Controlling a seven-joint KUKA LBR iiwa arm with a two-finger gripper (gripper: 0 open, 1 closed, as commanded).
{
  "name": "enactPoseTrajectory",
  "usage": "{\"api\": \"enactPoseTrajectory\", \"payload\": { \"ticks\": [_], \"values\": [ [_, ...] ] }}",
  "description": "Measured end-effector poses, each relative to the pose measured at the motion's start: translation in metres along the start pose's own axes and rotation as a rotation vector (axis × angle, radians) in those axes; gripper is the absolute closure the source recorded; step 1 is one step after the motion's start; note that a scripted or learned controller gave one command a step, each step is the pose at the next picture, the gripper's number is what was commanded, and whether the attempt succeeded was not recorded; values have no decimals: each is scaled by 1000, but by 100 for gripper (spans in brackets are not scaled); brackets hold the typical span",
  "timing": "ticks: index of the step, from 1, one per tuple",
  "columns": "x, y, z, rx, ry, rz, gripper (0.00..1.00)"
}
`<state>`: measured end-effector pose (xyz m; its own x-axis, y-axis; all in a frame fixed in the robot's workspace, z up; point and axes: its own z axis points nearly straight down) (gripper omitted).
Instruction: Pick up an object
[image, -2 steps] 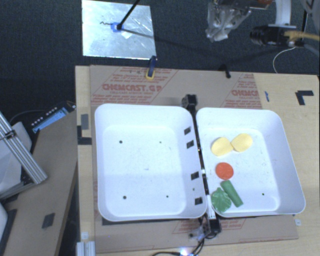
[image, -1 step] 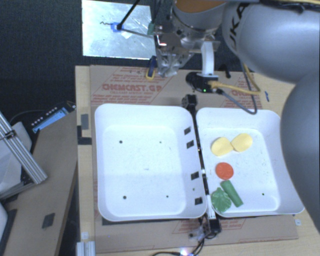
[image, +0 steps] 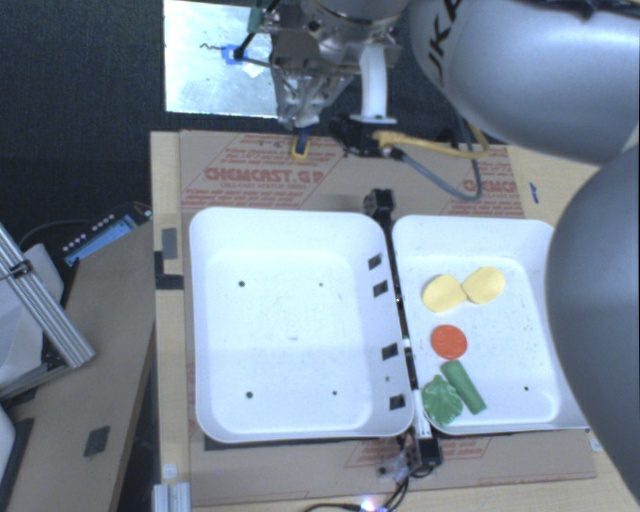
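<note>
Nearest, in the right bin (image: 520, 240), lie the green pieces (image: 452, 392), the orange disc (image: 449, 342) and two yellow pieces (image: 463, 289). The gripper (image: 303, 110) hangs far off at eleven o'clock from them, beyond both bins; its jaws look nearly closed, holding nothing.

Below my metal pincer (image: 300, 112) lie two white bins (image: 290, 330) of smooth, faintly glossy plastic, on matt brown printed cardboard (image: 260, 175).

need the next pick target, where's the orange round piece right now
The orange round piece lies in the right bin, below the two yellow pieces and just above the green stick.
</note>
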<state>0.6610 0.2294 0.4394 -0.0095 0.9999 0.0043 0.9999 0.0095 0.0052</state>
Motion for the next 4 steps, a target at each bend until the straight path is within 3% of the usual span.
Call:
{"api": "enactPoseTrajectory", "payload": {
  "ticks": [1, 2, 3, 4],
  "values": [
    [-88, -28, -105, -10, -3, 15, 100],
    [-73, -29, -96, 3, -3, 6, 100],
    [-38, 8, 4, 12, -5, 4, 100],
    [8, 7, -40, -1, -1, 2, 100]
  ]
}}
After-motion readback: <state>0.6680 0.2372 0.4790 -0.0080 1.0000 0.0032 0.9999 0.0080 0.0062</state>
